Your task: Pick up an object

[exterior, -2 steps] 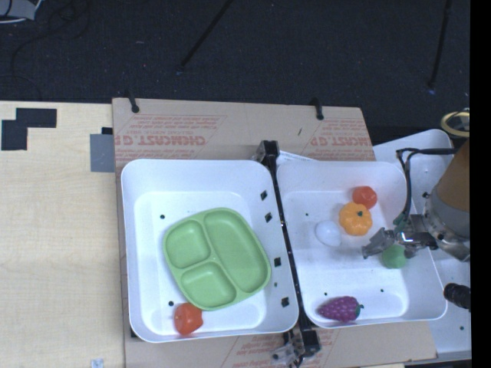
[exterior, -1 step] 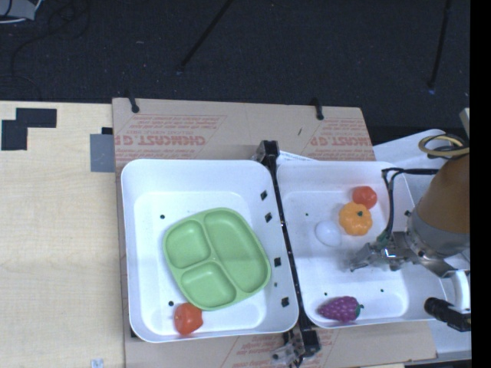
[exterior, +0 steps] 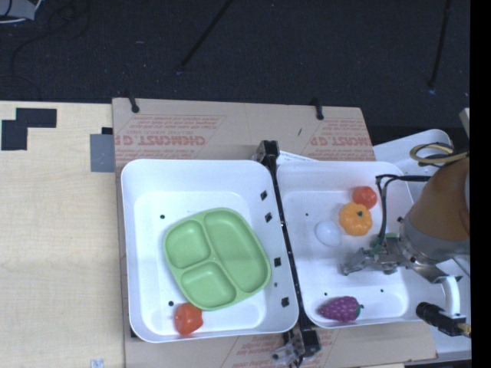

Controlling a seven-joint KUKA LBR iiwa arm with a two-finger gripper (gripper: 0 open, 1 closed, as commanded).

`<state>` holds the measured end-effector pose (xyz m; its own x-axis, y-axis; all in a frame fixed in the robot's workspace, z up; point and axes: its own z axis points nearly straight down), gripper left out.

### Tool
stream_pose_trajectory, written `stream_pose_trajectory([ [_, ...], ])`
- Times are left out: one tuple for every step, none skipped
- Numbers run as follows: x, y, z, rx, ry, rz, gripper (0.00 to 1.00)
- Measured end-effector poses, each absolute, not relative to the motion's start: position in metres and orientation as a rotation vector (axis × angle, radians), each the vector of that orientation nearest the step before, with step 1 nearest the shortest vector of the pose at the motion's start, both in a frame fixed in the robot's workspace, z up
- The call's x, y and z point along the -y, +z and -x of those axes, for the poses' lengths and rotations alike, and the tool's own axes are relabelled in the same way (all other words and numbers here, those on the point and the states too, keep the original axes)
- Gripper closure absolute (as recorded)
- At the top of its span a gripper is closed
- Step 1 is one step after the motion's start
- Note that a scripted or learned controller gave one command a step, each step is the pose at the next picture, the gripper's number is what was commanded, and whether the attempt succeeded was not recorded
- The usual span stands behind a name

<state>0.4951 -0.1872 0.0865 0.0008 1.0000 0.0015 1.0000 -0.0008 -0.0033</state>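
Observation:
The right bin (exterior: 307,297) holds an orange pumpkin-shaped toy (exterior: 355,219), a small red tomato-like toy (exterior: 365,197) behind it, a white ball (exterior: 328,233) and a purple bunch of grapes (exterior: 340,308) near the front wall. My gripper (exterior: 354,266) reaches in from the right and hovers low over the bin floor, below the pumpkin and above the grapes. Nothing is between its fingers. In the left bin lies a green divided plate (exterior: 217,258) with a red strawberry-like toy (exterior: 187,318) at its front corner.
A black divider clamp (exterior: 278,236) runs between the two bins. Brown cardboard (exterior: 230,133) lies under them, and a pale wooden benchtop (exterior: 54,236) spreads to the left. The arm's orange band (exterior: 447,205) rises at the right edge.

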Motion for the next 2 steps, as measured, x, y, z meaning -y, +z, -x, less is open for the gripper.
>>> stream_pose_trajectory([
  [0.188,0.098,-0.496,2.215,0.0,2.224,1.0],
  [0.193,0.141,-0.493,2.215,0.0,2.227,1.0],
])
